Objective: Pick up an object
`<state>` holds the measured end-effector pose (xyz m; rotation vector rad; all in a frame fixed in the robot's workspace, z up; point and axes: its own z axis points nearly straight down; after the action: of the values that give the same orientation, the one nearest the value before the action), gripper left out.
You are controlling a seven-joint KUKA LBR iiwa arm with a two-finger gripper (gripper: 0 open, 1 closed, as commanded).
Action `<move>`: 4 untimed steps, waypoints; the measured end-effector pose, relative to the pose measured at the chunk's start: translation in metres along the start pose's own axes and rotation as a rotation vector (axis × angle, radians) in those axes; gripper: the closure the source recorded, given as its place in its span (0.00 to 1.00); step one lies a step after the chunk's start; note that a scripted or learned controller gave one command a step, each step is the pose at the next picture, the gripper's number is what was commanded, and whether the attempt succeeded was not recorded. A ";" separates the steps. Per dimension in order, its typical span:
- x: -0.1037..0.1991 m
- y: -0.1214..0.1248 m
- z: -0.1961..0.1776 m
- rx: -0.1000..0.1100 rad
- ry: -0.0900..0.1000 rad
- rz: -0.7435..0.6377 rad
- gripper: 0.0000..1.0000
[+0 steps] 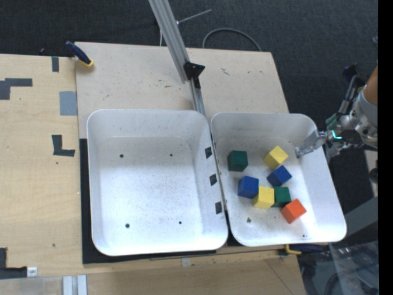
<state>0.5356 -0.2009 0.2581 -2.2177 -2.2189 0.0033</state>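
Seven small cubes are seen in the right bin (319, 223), all toward its middle. A dark green cube (237, 160) sits alone, nearest the bin's left wall. A yellow cube (276, 157) lies toward the far right. Below it, a blue cube (280, 176), a second blue (248, 186), a yellow (265, 196) and a green (282, 195) are clustered, touching. An orange cube (294, 210) lies nearest the front edge.

We see a pale wooden bench top (141, 82) with dark carpeted floor (295, 17) beyond its far edge.
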 end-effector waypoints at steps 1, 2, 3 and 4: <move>0.000 0.001 -0.002 -0.004 -0.001 -0.002 0.00; -0.002 0.004 0.061 0.003 -0.001 0.000 0.00; 0.006 -0.002 0.111 0.003 0.000 0.000 0.00; 0.007 -0.004 0.165 0.003 0.000 0.000 0.00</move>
<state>0.5309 -0.1935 0.0930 -2.2160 -2.2183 0.0067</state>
